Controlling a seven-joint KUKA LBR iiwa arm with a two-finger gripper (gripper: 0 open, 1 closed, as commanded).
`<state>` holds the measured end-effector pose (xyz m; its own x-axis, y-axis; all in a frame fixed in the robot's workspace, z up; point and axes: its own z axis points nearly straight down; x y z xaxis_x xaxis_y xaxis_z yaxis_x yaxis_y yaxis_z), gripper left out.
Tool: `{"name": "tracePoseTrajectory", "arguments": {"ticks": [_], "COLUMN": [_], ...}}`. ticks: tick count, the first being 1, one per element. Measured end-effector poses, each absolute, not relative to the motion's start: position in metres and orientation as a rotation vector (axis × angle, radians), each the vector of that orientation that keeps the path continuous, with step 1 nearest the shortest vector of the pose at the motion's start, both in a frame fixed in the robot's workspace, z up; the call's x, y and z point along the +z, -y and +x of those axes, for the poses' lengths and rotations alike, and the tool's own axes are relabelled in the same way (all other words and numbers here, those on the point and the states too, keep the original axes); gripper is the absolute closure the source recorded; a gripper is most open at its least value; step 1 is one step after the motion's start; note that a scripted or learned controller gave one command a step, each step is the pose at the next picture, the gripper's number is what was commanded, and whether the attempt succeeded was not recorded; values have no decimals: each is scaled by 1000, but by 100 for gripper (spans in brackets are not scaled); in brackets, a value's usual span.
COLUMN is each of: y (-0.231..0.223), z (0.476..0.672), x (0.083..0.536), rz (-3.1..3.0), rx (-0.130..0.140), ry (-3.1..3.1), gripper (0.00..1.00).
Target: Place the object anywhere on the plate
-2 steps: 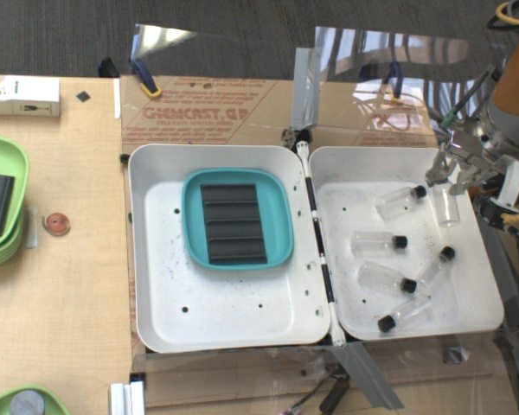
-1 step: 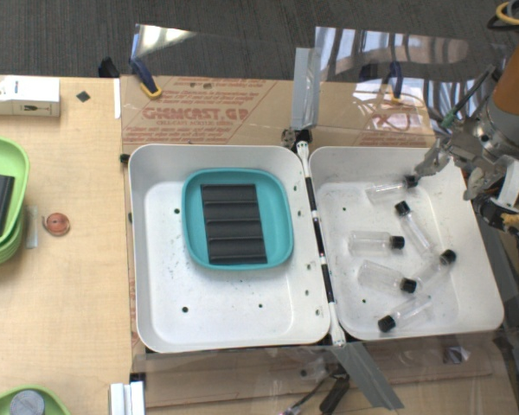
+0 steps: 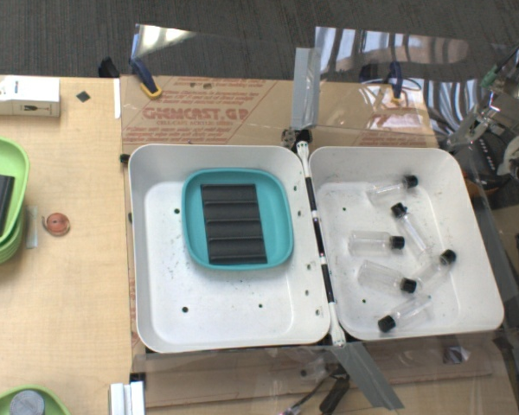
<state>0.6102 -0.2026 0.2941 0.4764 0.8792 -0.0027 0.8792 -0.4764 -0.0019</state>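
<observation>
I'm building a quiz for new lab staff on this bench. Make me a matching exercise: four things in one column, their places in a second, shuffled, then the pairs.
Things:
1. teal plate
2. clear vials with black caps
3. green tray
4. white box

Places:
A. right bin
B. view's left edge, on the wooden bench
C. left bin
D. view's top left corner of the bench

Pairs: 1-C, 2-A, 3-B, 4-D

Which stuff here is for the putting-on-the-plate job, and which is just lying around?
For the job:
teal plate in the left bin
clear vials with black caps in the right bin

Just lying about:
green trays
white box
small red disc
</observation>
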Motion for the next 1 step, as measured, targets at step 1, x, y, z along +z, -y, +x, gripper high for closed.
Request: {"name": "tracePoseTrajectory", "arguments": {"ticks": [1], "y": [207], "z": [611], "x": [406], "rz": [-2811], "rx": [7], "ry": [1402], "gripper": [0]}}
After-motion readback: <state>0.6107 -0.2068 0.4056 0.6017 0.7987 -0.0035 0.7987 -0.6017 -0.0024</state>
